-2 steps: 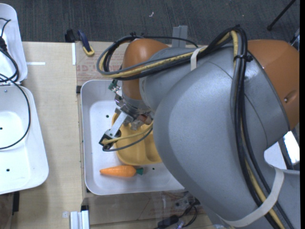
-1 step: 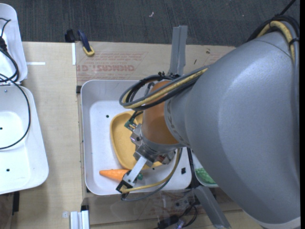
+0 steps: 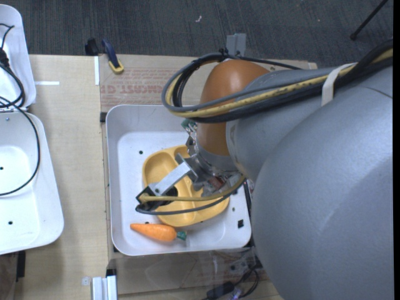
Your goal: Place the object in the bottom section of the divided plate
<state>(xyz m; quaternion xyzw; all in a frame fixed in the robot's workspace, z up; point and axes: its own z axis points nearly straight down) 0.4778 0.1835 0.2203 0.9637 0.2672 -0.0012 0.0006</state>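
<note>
Camera view: carrot (image 3: pixel 154 231) is laid off the plate (image 3: pixel 157 165), at its 7 o'clock. The gripper (image 3: pixel 199 175) state can't be told.

White bin (image 3: pixel 122 161), blue clamp (image 3: pixel 113 59) beyond

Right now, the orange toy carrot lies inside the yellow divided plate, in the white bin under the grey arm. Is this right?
Not quite. The camera view shows the orange toy carrot outside the yellow divided plate, on the floor of the white bin, beside the plate's lower edge. Both are indeed in the white bin under the grey arm.
</note>
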